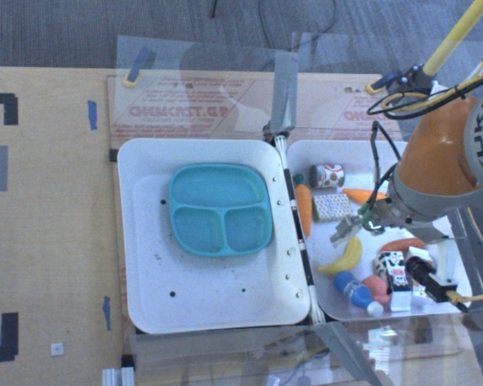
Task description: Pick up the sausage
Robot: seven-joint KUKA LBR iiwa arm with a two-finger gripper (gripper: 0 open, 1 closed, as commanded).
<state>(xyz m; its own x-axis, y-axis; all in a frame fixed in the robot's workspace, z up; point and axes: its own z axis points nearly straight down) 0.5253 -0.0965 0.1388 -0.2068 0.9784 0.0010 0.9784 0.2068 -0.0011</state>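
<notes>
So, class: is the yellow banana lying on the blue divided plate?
No. The banana lies in the right bin, while the blue plate sits alone in the left bin.

A teal three-compartment plastic plate (220, 209) lies in the left shallow white bin (137, 248). Right of the plate, the right white bin (326, 302) holds an orange carrot (303, 209), a yellow banana (345, 256), a small blue bottle (351, 289) and a reddish sausage-shaped piece (402, 245). The grey metal gripper (350, 225) hangs above the banana, right of the plate.

Teal plate (220, 208), white bins (137, 215), yellow banana (348, 257), orange carrot (303, 207), blue bottle (350, 287).
</notes>
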